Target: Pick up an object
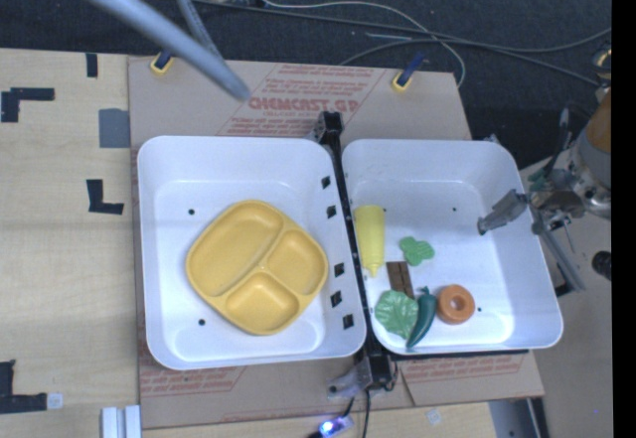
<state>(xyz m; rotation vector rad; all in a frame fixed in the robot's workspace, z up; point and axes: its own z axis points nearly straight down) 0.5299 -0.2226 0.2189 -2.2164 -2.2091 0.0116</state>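
Pick not yet begun: gripper [497,218] hovering at right bin's [517,332] right rim, finger state impossible to tell, nothing held; doughnut [456,304] and toy vegetables lying near front, untouched.

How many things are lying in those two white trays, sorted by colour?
Yellow: 2, the divided plate in the left bin and the long yellow piece in the right bin
Green: 3, the small leafy piece, the larger leafy piece, the dark green pepper
Orange: 1, the ring
Brown: 1, the small bar
Total: 7
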